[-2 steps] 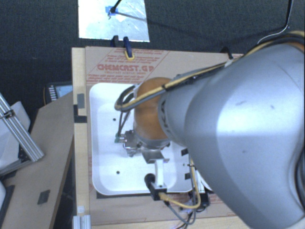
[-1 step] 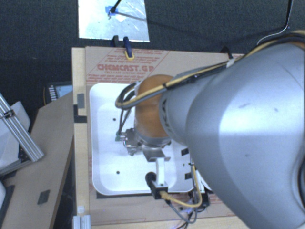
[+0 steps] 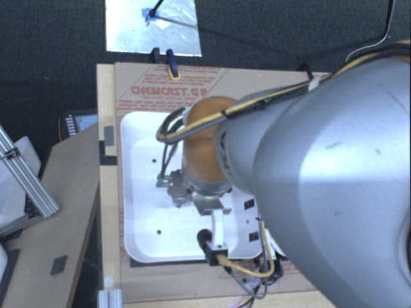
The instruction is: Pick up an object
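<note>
My arm reaches in from the right and hangs over the left white bin (image 3: 138, 172). Its orange band (image 3: 202, 140) and grey wrist (image 3: 192, 191) point straight down over the bin's middle. The gripper sits beneath the wrist, which hides it from the camera. I can make out no loose object on the bare part of the bin floor, only two small dark dots (image 3: 158, 231). Whatever lies right under the wrist is covered by the arm.
The big grey arm link (image 3: 321, 172) covers the right bin and the right half of the view. A white bracket with black plug and yellow cables (image 3: 215, 242) hangs off the wrist near the bin's front rim. Brown cardboard (image 3: 167, 88) lies behind the bins.
</note>
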`<state>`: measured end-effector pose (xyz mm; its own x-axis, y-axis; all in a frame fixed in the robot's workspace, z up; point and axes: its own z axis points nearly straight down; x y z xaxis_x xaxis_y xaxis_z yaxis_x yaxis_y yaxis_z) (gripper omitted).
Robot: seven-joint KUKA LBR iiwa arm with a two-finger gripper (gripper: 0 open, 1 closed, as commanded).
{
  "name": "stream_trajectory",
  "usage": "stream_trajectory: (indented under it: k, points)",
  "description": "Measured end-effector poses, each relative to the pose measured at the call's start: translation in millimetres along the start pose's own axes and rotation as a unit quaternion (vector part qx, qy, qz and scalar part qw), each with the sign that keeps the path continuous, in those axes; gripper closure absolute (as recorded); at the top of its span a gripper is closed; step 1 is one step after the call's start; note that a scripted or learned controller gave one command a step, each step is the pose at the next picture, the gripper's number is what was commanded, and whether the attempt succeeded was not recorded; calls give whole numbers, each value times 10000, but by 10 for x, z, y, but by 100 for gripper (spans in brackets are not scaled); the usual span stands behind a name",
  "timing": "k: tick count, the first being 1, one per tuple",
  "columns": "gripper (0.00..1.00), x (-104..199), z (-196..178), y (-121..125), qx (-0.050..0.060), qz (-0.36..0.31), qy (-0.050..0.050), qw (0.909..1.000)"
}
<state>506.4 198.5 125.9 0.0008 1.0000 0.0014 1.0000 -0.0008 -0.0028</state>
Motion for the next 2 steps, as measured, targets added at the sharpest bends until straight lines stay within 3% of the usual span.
stream_trajectory:
  k: [1,2]
  points:
    - [100,381,-837,-157,-33,-37,8,10000]
    - [100,-624,-477,-201,3,22,-15,10000]
